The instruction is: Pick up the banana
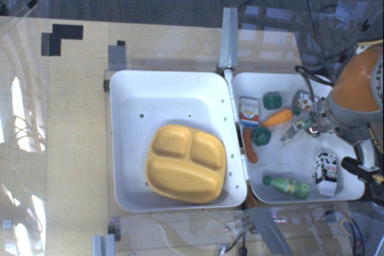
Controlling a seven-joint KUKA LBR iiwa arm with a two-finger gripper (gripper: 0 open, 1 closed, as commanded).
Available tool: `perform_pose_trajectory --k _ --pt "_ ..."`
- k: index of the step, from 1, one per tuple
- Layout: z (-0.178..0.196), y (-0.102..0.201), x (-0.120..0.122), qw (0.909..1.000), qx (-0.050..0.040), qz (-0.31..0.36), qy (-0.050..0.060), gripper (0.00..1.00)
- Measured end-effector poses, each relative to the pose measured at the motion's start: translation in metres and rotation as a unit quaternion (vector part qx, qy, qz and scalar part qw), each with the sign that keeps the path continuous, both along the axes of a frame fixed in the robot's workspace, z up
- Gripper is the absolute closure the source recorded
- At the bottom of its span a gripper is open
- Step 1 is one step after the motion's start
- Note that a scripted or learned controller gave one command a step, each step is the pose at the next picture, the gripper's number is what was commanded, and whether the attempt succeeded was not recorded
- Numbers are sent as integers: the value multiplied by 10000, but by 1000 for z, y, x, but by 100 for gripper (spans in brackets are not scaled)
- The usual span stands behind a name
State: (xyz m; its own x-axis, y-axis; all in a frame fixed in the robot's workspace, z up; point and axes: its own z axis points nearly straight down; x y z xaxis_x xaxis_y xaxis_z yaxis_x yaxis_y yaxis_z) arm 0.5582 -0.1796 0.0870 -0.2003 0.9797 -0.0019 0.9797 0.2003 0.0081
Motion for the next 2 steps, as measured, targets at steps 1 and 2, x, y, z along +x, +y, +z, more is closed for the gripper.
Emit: perform_pose_trajectory --k 1,2 --pt "0 -22 50 10000 -11 -69 -8 0" --pt "9 -19 52 10000 -4 -33 -12 100"
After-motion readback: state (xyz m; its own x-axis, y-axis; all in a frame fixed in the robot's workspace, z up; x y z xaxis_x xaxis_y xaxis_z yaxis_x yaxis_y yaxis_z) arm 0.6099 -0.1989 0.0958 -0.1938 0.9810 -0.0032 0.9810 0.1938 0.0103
